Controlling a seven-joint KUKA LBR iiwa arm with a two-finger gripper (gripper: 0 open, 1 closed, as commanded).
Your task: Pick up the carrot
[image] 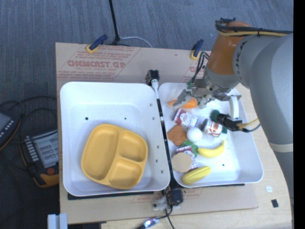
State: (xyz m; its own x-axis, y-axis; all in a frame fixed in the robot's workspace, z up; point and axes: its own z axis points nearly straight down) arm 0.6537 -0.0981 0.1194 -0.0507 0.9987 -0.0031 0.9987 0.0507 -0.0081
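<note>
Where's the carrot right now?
The carrot lies at the far end of the right bin, directly under the gripper, just beyond the red packet.

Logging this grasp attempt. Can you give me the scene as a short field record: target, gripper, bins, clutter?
target: small orange carrot, far end of right bin
gripper: gripper directly over the carrot; grasp not confirmable
right bin: shallow white bin holding the clutter
left bin: shallow white bin with yellow three-compartment plastic tray
clutter: yellow banana, white egg, yellow corn cob
</note>
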